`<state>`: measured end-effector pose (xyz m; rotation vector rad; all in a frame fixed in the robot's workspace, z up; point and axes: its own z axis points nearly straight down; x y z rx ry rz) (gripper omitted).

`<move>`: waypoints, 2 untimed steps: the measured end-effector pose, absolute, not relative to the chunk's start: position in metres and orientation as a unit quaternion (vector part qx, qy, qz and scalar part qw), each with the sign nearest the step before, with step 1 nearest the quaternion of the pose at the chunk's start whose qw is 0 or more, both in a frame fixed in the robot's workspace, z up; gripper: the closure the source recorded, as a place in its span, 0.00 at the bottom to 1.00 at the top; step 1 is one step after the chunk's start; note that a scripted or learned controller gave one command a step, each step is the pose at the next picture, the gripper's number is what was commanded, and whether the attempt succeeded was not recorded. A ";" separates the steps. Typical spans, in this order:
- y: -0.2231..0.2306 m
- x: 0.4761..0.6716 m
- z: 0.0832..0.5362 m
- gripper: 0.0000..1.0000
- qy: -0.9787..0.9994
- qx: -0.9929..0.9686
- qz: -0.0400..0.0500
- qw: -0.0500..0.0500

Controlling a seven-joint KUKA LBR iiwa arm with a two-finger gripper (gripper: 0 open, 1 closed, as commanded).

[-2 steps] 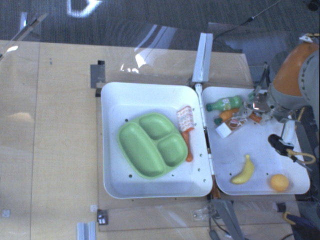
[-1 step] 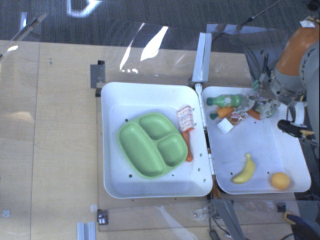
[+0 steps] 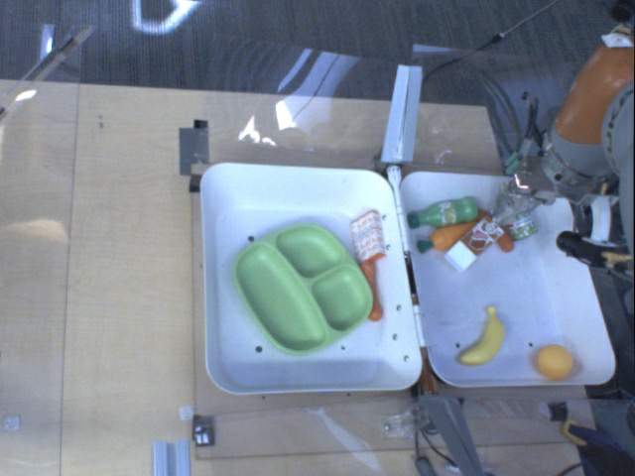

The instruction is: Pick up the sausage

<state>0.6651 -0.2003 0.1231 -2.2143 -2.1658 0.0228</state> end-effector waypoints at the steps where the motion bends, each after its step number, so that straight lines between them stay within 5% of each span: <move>1: -0.193 0.655 0.089 1.00 -0.580 -0.814 -0.003 -0.004; 2: -0.139 0.665 0.089 1.00 -0.498 -0.867 -0.004 -0.002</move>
